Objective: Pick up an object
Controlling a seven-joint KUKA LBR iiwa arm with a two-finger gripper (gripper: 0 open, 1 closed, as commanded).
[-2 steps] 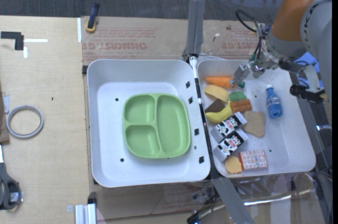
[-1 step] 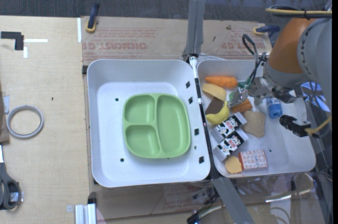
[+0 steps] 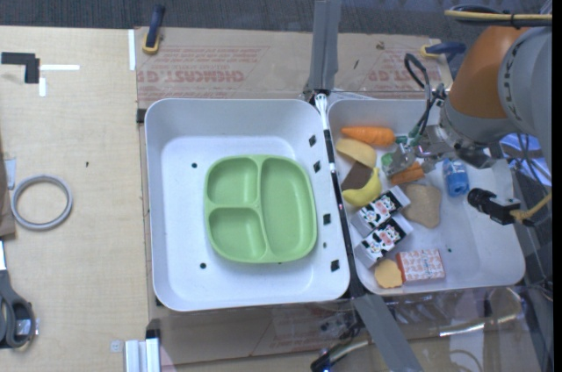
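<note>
While your hand [image 3: 406,158] hangs low in the right bin [image 3: 492,274] (whether it grips anything, you cannot tell), it sits among a carrot [image 3: 369,135] and banana [image 3: 366,187]; such crowding could make it slip off or catch two.

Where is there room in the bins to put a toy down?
Left bin: bare white floor rings the green tray, widest along its left and top sides. Right bin: a free patch at the lower right, between the red box and the right wall. Its left half is crowded: carrot, banana and cow-print cartons sit packed, with the end effector over them.
</note>
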